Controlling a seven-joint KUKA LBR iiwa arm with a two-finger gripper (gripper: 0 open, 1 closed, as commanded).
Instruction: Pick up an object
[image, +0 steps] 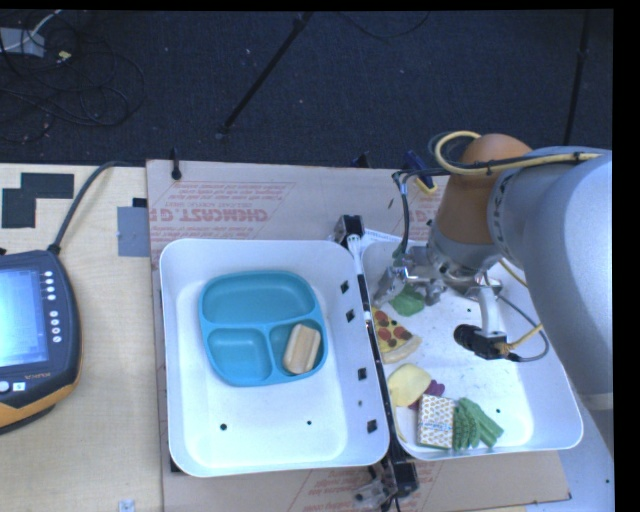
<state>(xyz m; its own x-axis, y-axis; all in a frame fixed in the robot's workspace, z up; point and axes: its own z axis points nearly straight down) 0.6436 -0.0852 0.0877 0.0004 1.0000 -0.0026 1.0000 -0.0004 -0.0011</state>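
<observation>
My gripper (413, 284) hangs low over the upper left part of the right bin (545, 400). Directly beneath and touching it lies a small green item (407, 303). A pizza slice toy (393, 336) lies just below that, against the bin's left wall. Further toward the front are a yellow piece (406, 384), a small purple item (435, 388), a patterned cracker packet (436, 420) and a green leafy vegetable toy (475, 424). The arm's grey body covers the right side of this bin.
The left bin (190, 400) holds a blue divided plate (250, 325) with a tan bread piece (302, 348) in its right compartment. A black cable part (480, 340) dangles from the arm over the right bin. A tablet (30, 325) lies on the bench at far left.
</observation>
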